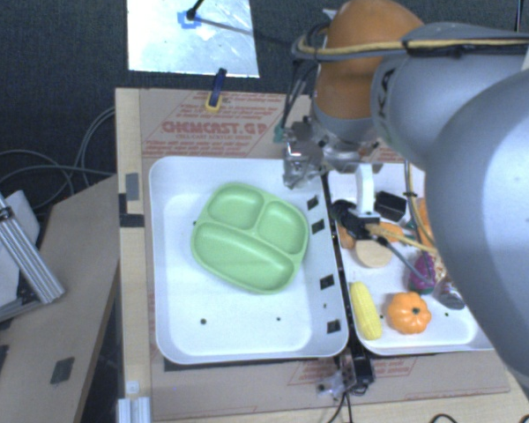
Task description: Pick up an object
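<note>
Camera view: left white bin held a green three-compartment plastic plate. Right white bin held a yellow corn cob, orange pumpkin, tan round disc, purple item. Gripper hung over the bins' divider; finger state unclear.

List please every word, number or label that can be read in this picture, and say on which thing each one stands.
"CHEMCAST. G P": red print on the brown cardboard sheet behind the left shallow white plastic bin; the last letters are unsure.
More red print on the same cardboard sheet, along its front edge under the bins: too blurred to read.
Nothing else bears readable text.
</note>
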Tool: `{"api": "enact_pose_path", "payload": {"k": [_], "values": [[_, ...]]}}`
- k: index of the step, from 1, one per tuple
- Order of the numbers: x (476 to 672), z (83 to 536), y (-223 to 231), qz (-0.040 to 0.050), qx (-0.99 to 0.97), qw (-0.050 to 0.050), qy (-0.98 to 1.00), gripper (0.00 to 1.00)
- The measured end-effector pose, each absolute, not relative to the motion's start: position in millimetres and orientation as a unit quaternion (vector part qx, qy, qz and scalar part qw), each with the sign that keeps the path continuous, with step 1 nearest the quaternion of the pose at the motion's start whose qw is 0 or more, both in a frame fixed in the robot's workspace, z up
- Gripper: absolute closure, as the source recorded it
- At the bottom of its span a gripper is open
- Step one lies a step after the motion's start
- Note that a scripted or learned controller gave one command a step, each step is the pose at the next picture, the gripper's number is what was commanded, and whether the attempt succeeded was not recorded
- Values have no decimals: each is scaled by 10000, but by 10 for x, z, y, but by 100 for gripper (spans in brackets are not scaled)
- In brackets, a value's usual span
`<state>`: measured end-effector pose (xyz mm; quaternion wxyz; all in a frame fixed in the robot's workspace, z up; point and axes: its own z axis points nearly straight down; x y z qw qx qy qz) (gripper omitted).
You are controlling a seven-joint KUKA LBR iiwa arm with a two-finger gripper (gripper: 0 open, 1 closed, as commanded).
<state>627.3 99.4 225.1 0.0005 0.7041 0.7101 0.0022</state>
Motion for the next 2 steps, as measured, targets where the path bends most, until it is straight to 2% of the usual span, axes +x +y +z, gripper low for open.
{"api": "enact_pose_path", "payload": {"k": [2], "values": [[6280,2181,1151,10,7051,7,7091,100]]}}
